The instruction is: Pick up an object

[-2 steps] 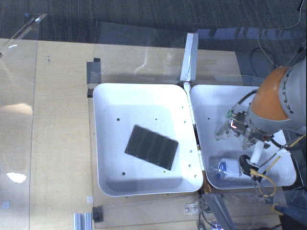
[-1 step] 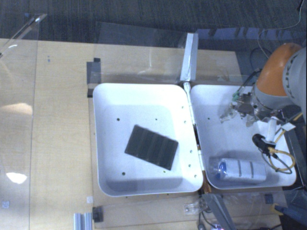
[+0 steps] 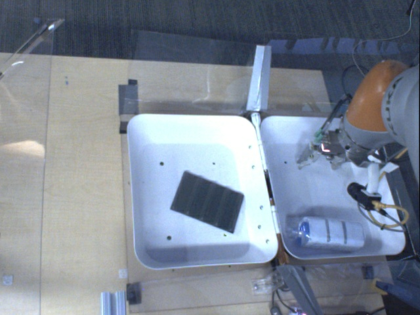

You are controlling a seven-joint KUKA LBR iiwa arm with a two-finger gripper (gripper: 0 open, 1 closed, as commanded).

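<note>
From the camera above, my gripper (image 3: 314, 151) sits in the upper part of the right bin (image 3: 289, 195), toward the right of the frame, my arm (image 3: 380, 110) reaching in from that side. I cannot tell whether it is released or clenched; nothing is visibly held in it. It is too blurred and small to judge more.

The bottle (image 3: 330, 233) lies on its side along the lower edge of the right bin, well apart from my gripper. The dark pad (image 3: 207, 201) lies flat and tilted in the middle of the left bin (image 3: 151, 176).

I judge this to be the approach step: nothing is lifted. The bottle is the nearer candidate; reaching it calls for moving toward the lower frame edge, lining up across its narrow width, then descending.

Count: two bins, one bottle, one pad, one gripper.
</note>
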